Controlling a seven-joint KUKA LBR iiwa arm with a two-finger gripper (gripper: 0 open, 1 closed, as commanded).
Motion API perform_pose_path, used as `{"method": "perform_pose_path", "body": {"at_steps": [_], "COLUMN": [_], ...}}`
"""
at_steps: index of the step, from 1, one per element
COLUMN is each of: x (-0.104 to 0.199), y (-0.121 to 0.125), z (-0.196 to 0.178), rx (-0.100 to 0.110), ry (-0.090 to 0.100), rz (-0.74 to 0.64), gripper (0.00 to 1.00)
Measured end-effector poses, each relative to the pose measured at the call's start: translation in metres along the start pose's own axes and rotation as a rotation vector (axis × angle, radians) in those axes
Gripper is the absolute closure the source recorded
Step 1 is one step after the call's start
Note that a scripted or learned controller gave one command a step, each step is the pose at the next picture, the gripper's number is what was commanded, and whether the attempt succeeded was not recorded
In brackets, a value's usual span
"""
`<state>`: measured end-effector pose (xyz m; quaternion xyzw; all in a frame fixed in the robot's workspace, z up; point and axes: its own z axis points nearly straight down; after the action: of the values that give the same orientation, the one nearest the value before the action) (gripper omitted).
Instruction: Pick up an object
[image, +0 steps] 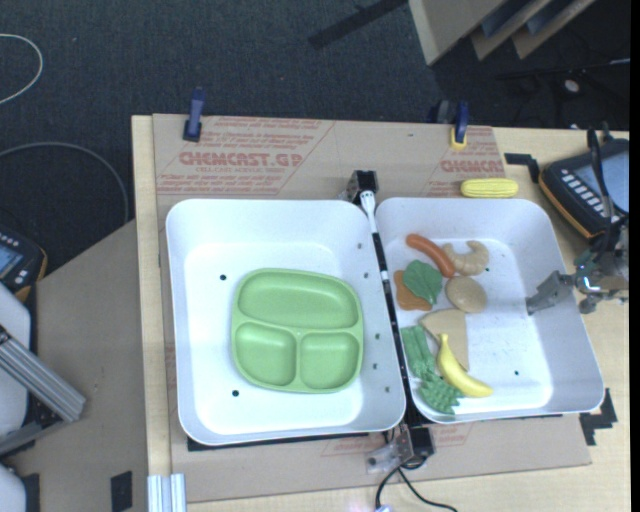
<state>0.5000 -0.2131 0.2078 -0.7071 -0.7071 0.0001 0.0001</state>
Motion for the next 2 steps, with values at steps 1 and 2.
{"method": "perform_pose_path", "body": {"at_steps": [1,2], "x": [0.052,0.049], "y": [-0.023,-0.020], "z": [0.129,0.113], "rx": [0.006,-0.004], "ry": [0.005,-0.002], "rz": [-0.001,0.002], "gripper": [0.00,1.00]}}
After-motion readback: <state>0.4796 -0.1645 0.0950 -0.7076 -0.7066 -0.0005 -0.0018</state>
